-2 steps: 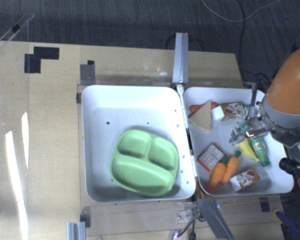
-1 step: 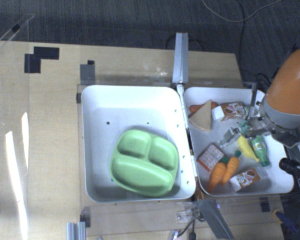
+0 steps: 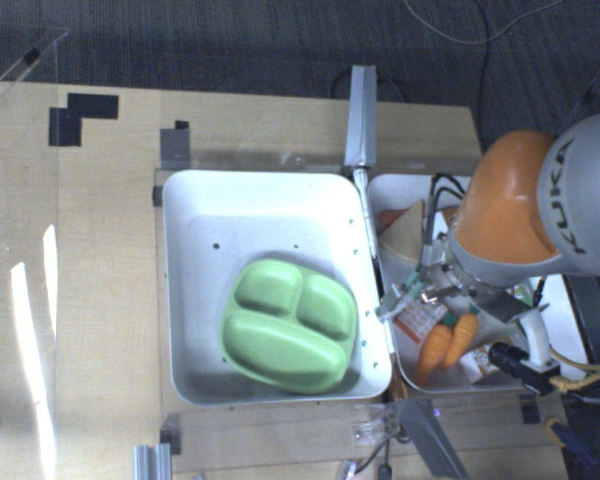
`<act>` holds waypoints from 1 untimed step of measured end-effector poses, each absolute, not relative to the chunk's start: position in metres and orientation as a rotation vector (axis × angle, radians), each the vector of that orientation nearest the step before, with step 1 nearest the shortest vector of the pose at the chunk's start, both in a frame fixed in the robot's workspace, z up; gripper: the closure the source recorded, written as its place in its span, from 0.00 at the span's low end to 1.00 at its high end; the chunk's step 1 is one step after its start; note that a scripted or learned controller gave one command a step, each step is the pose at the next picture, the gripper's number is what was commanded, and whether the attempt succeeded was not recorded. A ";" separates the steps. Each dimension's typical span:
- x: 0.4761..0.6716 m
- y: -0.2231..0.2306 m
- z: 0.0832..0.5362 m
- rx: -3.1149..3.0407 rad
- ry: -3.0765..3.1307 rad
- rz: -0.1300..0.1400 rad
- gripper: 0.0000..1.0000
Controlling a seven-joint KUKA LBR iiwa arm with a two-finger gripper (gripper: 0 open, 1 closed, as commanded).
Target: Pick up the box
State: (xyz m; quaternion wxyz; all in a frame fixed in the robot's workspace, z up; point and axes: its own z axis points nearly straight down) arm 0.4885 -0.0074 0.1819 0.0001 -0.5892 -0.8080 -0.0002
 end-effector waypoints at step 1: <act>0.489 -0.078 0.182 -1.932 -2.479 -0.001 0.00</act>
